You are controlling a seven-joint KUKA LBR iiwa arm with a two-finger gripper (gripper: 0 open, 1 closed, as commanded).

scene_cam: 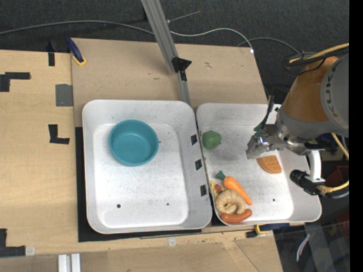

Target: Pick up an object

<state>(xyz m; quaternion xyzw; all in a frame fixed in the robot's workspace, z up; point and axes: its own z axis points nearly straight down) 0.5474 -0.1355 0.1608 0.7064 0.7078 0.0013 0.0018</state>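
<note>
Even overhead light, soft shadows, slight blur, no glare.

You find no text, label, brand, number or sign that can be read here. The arm point(317, 95) carries dark marks on its grey housing at the right edge, but they are cut off and too blurred for you to make out.

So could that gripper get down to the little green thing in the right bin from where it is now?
Probably yes. The green object sits alone on bare bin floor in the right bin, apart from the carrot and the pile near the front edge. The gripper hangs in that bin, with nothing between them.
</note>
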